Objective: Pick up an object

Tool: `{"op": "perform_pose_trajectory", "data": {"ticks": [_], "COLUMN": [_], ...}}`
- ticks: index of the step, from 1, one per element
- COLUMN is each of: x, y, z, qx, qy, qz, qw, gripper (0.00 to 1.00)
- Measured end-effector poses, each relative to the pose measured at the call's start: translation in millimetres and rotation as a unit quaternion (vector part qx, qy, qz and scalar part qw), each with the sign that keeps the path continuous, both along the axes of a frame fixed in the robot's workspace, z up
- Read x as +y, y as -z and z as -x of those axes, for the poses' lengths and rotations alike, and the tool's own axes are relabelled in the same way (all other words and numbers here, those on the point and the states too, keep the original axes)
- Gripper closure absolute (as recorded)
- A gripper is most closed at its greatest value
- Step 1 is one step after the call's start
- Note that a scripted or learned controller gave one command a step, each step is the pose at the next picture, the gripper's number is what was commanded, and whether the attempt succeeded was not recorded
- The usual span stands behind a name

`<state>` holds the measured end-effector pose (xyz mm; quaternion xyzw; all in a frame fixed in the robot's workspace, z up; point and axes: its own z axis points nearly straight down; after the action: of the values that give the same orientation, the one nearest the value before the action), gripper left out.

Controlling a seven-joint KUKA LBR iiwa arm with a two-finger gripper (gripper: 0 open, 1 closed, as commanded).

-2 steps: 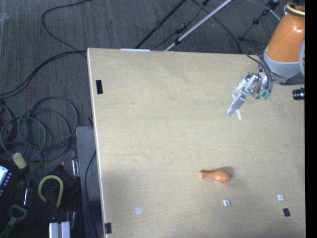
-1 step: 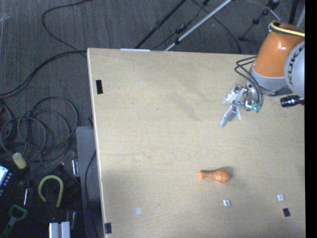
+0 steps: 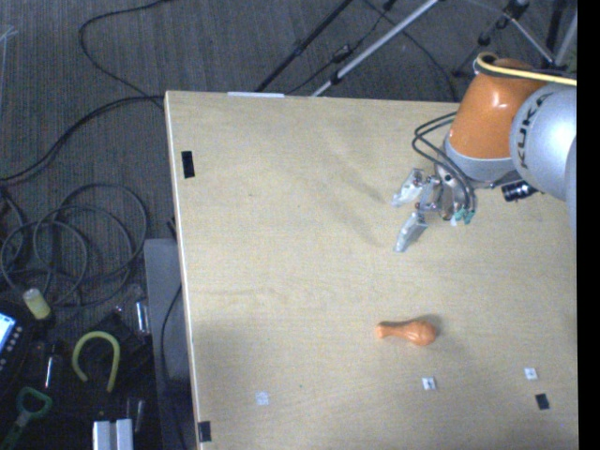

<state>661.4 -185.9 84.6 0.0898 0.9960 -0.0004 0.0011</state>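
A small orange object (image 3: 409, 332), shaped like a gourd with a thin neck pointing left, lies on the light wooden board (image 3: 281, 251) toward the front right. My gripper (image 3: 400, 220) hangs over the board's right middle, up and slightly left of the orange object and well apart from it. Its two pale fingers (image 3: 406, 192) point left and stand spread, with nothing between them. The grey arm with its orange band (image 3: 487, 111) comes in from the right edge.
Small white and black markers (image 3: 428, 382) dot the board near its front right. A black tag (image 3: 187, 164) sits at the board's left edge. Cables (image 3: 75, 242) and tools lie on the floor to the left, and stand legs (image 3: 394, 26) cross the floor behind.
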Motion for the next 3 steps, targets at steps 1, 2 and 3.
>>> {"op": "perform_pose_trajectory", "data": {"ticks": [1, 2, 3], "x": [-29.0, -33.6, -11.3], "y": [-50.8, -68.0, -3.3], "z": [14.9, 0.9, -3.8], "qx": [-0.001, -0.001, 0.001], "qy": [0.167, 0.325, 0.353], "qz": [-0.0006, -0.0005, -0.0010], "qw": [0.9859, 0.9458, 0.9355], "gripper": [0.00, 0.00, 0.00]}}
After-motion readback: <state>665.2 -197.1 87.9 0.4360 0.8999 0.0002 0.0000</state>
